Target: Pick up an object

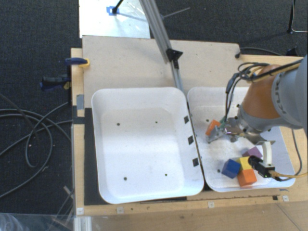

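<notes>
Apparently grasp step: gripper point(215, 133) low in right bin point(199, 100), fingers seemingly closed on the orange block point(212, 127) near the bin's left wall, so next it needs a straight lift, blue block point(231, 168) cluster staying put.

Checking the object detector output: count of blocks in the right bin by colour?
Orange: 2, one block at the gripper, one block near the bin's front edge
Blue: 1
Yellow: 1, partly hidden
Purple: 1, partly hidden
Total: 5, all in the right bin
</notes>
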`<action>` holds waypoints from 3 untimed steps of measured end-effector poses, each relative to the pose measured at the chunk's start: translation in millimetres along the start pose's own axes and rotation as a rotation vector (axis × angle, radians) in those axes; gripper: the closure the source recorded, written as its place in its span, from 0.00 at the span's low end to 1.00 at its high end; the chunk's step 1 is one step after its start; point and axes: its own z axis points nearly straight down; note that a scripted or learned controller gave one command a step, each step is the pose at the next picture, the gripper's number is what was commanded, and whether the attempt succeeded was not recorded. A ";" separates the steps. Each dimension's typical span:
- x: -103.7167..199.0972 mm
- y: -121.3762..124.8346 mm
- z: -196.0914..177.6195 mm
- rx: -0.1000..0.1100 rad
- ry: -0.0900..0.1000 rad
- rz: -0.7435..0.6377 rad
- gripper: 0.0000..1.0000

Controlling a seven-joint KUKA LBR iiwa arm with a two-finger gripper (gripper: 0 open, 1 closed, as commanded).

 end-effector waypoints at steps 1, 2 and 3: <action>9.0 120.6 -5.5 -0.011 -0.001 -0.004 0.00; -1.8 50.3 -3.4 0.002 0.000 0.006 0.00; -1.1 53.7 -14.7 -0.005 -0.001 0.001 1.00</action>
